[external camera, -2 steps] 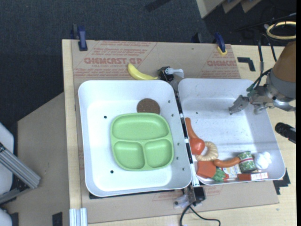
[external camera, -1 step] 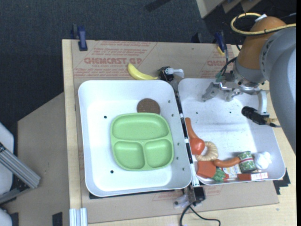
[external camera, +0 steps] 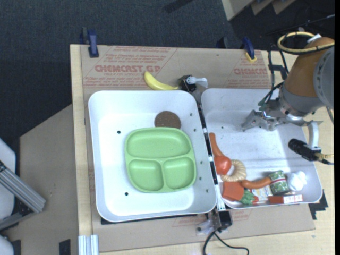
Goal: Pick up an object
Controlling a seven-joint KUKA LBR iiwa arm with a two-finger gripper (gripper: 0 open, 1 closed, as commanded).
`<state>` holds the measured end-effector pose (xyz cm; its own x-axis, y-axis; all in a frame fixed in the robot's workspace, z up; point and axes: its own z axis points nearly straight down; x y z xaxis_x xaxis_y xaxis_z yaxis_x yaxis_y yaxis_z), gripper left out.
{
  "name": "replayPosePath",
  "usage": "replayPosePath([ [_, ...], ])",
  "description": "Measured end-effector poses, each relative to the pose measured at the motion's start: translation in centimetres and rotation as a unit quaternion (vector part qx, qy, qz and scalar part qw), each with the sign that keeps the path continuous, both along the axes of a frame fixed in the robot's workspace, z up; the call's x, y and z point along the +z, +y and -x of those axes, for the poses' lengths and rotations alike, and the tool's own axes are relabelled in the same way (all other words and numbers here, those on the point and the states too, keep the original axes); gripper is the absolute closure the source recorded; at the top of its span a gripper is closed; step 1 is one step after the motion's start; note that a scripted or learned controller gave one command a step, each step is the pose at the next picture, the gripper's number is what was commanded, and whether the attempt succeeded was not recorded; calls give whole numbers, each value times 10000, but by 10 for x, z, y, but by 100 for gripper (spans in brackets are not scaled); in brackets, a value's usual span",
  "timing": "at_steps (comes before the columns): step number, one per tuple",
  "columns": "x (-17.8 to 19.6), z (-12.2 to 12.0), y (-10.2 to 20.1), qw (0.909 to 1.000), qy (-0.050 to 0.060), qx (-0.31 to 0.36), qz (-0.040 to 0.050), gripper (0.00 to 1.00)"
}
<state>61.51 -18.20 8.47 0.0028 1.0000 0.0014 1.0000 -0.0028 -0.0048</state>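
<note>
My gripper (external camera: 258, 122) hangs over the back part of the right bin (external camera: 234, 102), open, with nothing between its fingers. Along that bin's front lie several items: a red-orange utensil (external camera: 219, 158), a tan ring-shaped piece (external camera: 239, 169), a sausage (external camera: 256, 183), a green can (external camera: 277, 181), a white item (external camera: 297, 180) and an orange block (external camera: 232, 190). These lie to the front and left of the gripper, apart from it. In the left bin (external camera: 106, 142) sit a green divided tray (external camera: 159, 159) and a brown round disc (external camera: 168, 120).
A banana (external camera: 158, 83) and a small black-and-white object (external camera: 192, 82) lie on the bench behind the bins. The arm reaches in from the right over the right bin's far corner. Blue clamps (external camera: 92, 41) hold the board's back edge.
</note>
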Motion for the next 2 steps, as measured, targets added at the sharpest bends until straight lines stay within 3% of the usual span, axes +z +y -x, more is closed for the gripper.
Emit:
replayPosePath([
  [1,-1,141,-21,10000,36,-30,-16,0],
  [2,9,133,-19,10000,-29,3,9,100],
])
